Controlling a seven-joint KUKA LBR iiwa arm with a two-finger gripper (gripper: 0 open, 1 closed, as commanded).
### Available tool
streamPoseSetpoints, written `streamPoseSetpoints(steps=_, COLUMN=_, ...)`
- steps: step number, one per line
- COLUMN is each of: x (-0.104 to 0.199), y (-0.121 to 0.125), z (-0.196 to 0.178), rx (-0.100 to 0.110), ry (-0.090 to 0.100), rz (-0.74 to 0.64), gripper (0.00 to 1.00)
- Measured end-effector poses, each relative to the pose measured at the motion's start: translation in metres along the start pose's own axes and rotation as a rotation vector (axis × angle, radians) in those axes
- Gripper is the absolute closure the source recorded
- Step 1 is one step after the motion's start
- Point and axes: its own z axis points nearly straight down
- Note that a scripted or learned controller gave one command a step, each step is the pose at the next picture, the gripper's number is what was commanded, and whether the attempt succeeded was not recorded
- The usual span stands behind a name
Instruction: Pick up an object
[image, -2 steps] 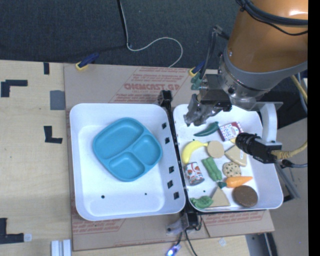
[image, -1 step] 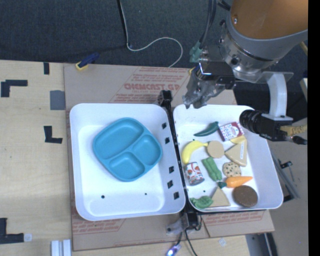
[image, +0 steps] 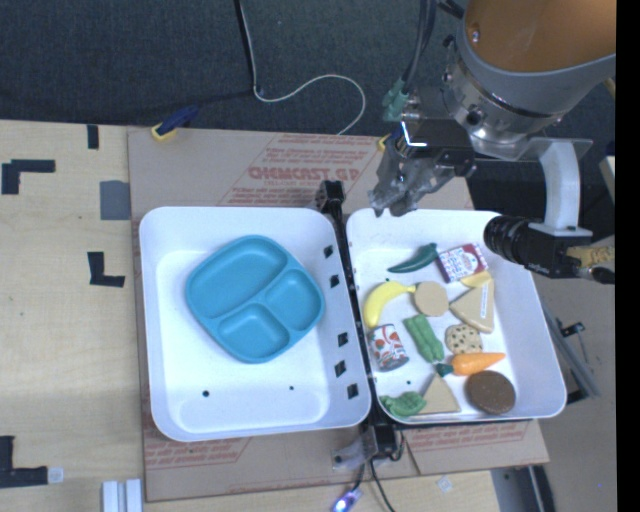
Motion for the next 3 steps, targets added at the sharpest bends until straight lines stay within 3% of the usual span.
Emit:
streamPoseSetpoints(steps=1, x=0.0, y=0.0, z=-0.01, rx=0.001, ry=-0.001, rz=-0.001, gripper=1.0)
streamPoseSetpoints(steps=2, x=-0.067, y=-0.001, z=-0.003, rx=0.0, ry=-0.001, rz=0.01, gripper=1.0)
streamPoseSetpoints(steps=3, x=-0.063, y=0.0, z=-0.014, rx=-0.001, ry=-0.001, rz=0.002, gripper=1.0)
